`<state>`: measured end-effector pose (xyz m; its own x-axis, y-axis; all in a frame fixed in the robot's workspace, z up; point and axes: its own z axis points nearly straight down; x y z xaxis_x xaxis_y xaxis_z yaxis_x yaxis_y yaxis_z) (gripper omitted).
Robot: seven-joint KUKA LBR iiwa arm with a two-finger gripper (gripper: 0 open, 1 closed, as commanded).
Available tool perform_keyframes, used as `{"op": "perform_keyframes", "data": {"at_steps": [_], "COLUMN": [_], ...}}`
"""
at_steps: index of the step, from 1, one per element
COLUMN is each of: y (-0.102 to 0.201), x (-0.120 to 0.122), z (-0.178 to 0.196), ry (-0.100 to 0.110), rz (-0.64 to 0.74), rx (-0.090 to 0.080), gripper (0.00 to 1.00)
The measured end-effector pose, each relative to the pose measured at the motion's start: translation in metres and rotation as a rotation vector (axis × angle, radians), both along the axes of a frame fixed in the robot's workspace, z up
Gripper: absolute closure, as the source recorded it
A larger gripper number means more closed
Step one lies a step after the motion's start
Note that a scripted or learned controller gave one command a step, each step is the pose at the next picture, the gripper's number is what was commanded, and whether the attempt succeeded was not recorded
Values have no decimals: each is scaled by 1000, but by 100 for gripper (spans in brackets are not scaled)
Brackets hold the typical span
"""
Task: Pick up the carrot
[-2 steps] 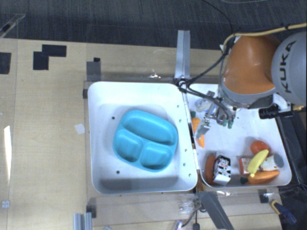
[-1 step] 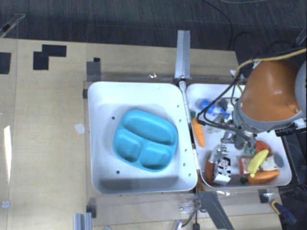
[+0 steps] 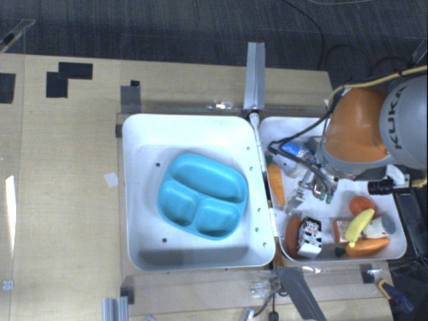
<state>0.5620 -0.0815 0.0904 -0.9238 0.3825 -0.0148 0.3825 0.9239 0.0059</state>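
Observation:
The carrot (image 3: 275, 184) is a short orange stick lying lengthwise against the left wall of the right bin (image 3: 398, 247). My gripper (image 3: 311, 191) hangs over the middle of that bin, just to the right of the carrot and apart from it. It is open, with nothing between its fingers. The grey arm with its orange band (image 3: 358, 126) reaches in from the right and hides the bin's upper right part.
Near the right bin's front lie a brown sausage (image 3: 292, 233), a white and black box (image 3: 309, 237), a banana (image 3: 361, 222), a red tomato (image 3: 362, 204) and another orange vegetable (image 3: 366, 246). The left bin (image 3: 144, 179) holds a blue divided tray (image 3: 202, 194).

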Motion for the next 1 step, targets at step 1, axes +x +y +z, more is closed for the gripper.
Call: {"op": "perform_keyframes", "data": {"at_steps": [1], "y": [2], "x": [2], "z": [12], "ry": [-5], "rz": [1], "rx": [2], "gripper": [100]}}
